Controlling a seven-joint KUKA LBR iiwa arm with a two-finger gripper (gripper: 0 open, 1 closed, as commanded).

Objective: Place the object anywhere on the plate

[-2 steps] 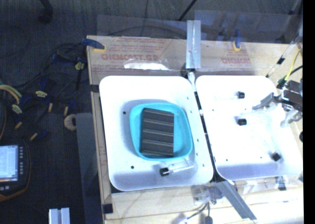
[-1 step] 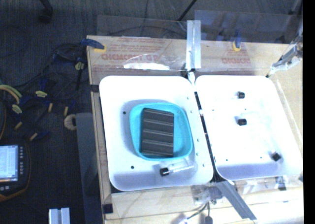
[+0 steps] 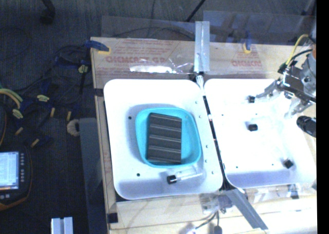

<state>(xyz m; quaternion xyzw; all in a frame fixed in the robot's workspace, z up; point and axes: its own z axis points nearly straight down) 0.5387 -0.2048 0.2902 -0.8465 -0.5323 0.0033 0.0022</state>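
A blue plate [image 3: 193, 140] sits in the middle of the left bin [image 3: 118, 125]. On the plate lies a dark grey ridged block [image 3: 164, 138], flat and well inside the rim. My gripper [image 3: 282, 100] hangs over the far right part of the right bin [image 3: 267, 176], well away from the plate. Its two thin fingers are spread, so it is open, and nothing is between them.
A small clear tube with a black cap [image 3: 181, 177] lies in the left bin just in front of the plate. Three small black bits [image 3: 252, 127] [image 3: 251, 99] [image 3: 288, 164] are scattered in the right bin. A raised divider [image 3: 209, 125] separates the bins.
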